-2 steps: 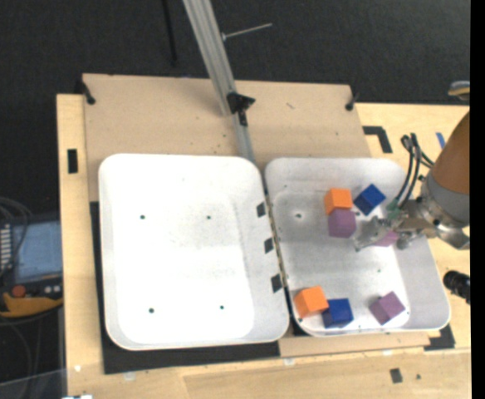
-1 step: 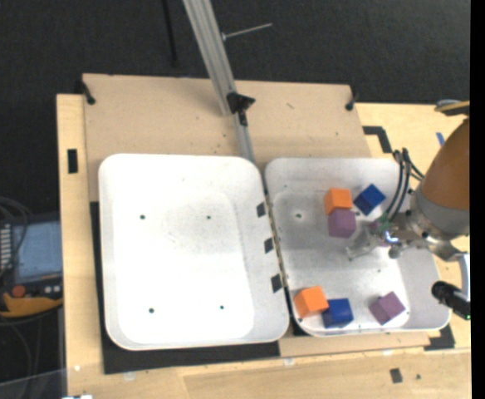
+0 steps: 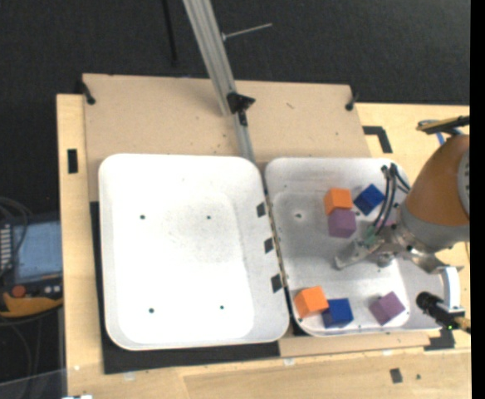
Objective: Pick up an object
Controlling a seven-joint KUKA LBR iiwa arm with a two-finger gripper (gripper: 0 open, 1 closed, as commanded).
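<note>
On the left of my counter (image 3: 72, 223) lies the shallow white plastic bin (image 3: 180, 248), its floor marked by a few small dark dots. Just beside it sits the second shallow white bin (image 3: 296, 181), and that one carries the blocks. Along its near edge a small orange cube (image 3: 311, 300) touches a small blue cube (image 3: 337, 312), and a small purple cube (image 3: 387, 307) lies a little apart to their right. Toward the far side, another orange cube (image 3: 338, 199) rests against a purple cube (image 3: 341, 222), with a second blue cube (image 3: 369, 199) just beside them on the right. My tool (image 3: 348, 259) reaches in from the right and sits low over the bare bin floor between the two clusters, near the far purple cube. I cannot tell how far it is open, and no block shows in it.
</note>
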